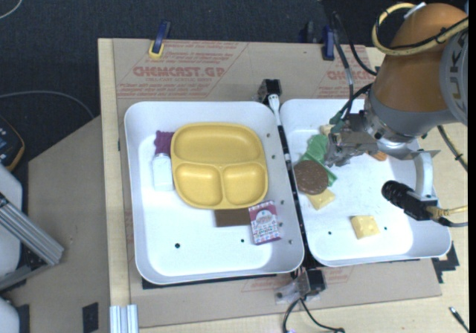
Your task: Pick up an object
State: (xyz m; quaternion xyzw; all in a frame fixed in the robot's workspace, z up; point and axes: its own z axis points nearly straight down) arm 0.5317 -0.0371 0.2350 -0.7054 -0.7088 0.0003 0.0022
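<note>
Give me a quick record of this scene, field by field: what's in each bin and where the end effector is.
left bin: yellow divided tray, purple item, white item, brown flat piece, small printed packet
right bin: green item, round brown item, two yellow pieces
end effector: low over right bin, beside the green item
fingers: cannot tell

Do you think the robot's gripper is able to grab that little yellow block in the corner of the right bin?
Probably yes. The yellow block lies alone on bare bin floor, nothing on top of it. The gripper sits over the same bin, near the green piece.
</note>
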